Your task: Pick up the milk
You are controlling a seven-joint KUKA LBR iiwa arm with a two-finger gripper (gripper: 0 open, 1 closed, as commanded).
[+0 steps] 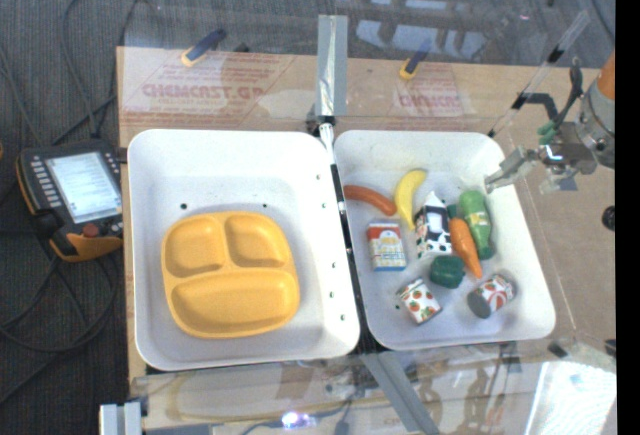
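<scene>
The milk (432, 226) is a small carton with black and white cow patches. It stands near the middle of the right bin (530, 318), between a banana (408, 193) and an orange carrot (465, 245). My gripper (535, 165) hangs over the bin's upper right corner, to the right of the milk and farther back, well apart from it. Nothing shows in its grasp.
Also in the right bin are a red sausage (370, 198), a small red-and-white carton (385, 246), a green bottle (477, 220), a dark green piece (447, 271), a strawberry-print can (419, 301) and a grey-and-red can (491, 294). A yellow divided plate (230, 273) lies in the left bin (150, 163).
</scene>
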